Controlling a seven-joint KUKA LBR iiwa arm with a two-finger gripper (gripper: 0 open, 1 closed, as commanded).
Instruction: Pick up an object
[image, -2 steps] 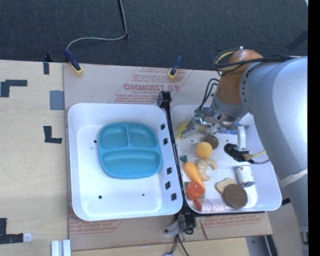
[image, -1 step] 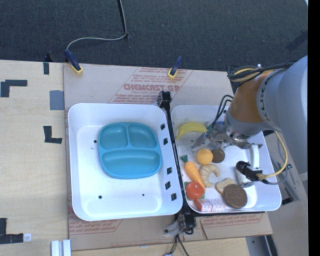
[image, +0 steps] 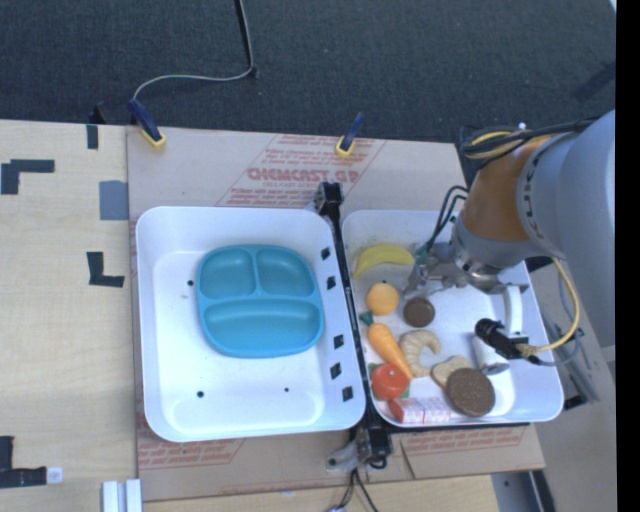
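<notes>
In the camera view we take the orange fruit in the right bin as our landmark. The gripper hangs just to the right of it and slightly above in the frame, low over the bin floor; we see its fingers parted by a narrow gap, with nothing visibly between them. Directly beneath the gripper, to the right of the orange fruit, lies a small dark brown round piece, close to the fingertips; we cannot tell whether they touch it.

Above the orange fruit lies a yellow banana, near the bin's upper wall. Below the orange fruit an orange carrot slants down toward a red tomato. To the right of the carrot sits a pale croissant, and further down and right a brown cookie overlaps a tan slice of bread. These pieces crowd the lower part of the bin, near the gripper.

Well to the left of the orange fruit, across the divider, the left bin bears a blue divided plate.
</notes>
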